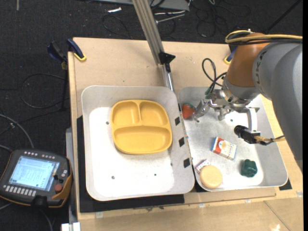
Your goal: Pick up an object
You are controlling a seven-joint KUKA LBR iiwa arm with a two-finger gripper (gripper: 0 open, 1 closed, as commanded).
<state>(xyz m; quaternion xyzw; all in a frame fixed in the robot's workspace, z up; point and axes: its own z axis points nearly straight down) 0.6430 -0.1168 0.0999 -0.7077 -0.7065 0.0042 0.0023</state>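
The right bin (269, 177) holds a small red-orange object (187, 111) at its far left, a small red and white box (224, 147) in the middle, a dark green object (249, 168) at the near right, and a round tan disc (211, 176) at the near left. My gripper (215, 107) hangs over the upper part of this bin, just right of the red-orange object and above the box. Nothing shows between its fingers.
The left bin (96, 177) bears a yellow divided tray (142, 126). A metal pole (150, 25) slants across the bench's back. A teach pendant (33, 177) lies off the bench at the lower left. Cables trail behind the bench.
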